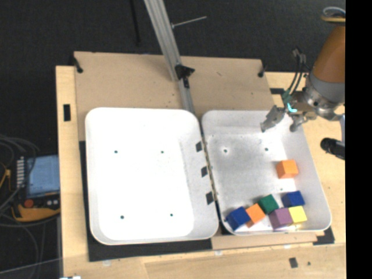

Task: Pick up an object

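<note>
I read the gripper (282, 120) as spread and empty, poised over the right bin's (244, 156) far edge; the lone orange cube (287, 168) sits apart from the near-corner cluster, likely the easiest grab.

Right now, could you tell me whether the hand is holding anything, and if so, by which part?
Nothing is held. The hand hangs over the right bin's far corner with nothing between its fingers; the blocks, such as the lone orange one, lie apart from it.
</note>
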Robot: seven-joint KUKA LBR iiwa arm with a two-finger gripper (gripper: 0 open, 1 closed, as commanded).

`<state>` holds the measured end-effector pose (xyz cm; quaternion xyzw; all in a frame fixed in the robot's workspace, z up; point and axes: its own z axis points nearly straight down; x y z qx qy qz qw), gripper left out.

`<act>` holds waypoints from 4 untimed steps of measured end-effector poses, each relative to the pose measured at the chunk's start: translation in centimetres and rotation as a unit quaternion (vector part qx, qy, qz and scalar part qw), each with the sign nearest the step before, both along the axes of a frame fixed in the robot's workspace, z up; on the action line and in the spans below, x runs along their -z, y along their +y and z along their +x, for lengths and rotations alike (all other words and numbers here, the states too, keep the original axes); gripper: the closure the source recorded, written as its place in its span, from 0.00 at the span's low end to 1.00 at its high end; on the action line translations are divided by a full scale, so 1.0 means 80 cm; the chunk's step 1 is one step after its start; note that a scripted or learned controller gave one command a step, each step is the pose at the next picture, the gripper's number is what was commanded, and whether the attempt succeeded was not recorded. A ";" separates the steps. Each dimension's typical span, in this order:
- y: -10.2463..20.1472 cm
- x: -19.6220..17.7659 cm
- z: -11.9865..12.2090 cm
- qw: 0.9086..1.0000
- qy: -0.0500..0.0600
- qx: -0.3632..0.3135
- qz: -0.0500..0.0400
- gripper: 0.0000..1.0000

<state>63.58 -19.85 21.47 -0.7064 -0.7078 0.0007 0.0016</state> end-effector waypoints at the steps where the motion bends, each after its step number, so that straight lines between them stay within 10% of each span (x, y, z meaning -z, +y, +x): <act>1: -0.001 -0.004 0.001 1.000 -0.002 -0.001 -0.002 0.00; 3: -0.004 0.138 0.004 1.000 0.000 0.000 -0.002 0.00; 4: -0.006 0.119 0.007 1.000 -0.005 -0.002 -0.004 1.00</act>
